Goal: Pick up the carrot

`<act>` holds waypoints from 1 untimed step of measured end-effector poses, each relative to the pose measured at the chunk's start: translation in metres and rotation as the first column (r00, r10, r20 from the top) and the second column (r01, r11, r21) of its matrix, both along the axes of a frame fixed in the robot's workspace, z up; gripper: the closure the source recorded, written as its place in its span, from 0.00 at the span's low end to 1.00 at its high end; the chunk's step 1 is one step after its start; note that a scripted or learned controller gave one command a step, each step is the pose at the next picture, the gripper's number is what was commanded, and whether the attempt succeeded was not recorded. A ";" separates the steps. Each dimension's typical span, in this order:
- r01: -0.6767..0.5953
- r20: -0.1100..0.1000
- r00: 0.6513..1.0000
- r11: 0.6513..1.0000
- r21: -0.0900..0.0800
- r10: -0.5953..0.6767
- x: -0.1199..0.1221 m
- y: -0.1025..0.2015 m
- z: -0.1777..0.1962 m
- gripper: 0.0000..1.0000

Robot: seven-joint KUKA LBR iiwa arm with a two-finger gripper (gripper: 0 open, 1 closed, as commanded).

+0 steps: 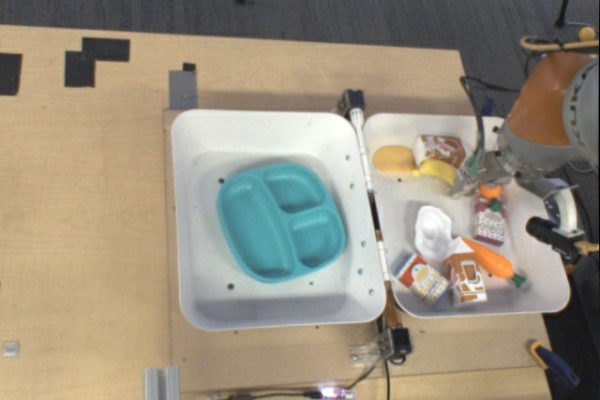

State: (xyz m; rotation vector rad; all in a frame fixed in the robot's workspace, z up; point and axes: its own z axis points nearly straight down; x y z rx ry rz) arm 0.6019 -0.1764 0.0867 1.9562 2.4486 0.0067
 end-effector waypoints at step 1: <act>-0.002 0.000 1.000 1.000 0.000 0.002 -0.048 -0.002 0.002 0.00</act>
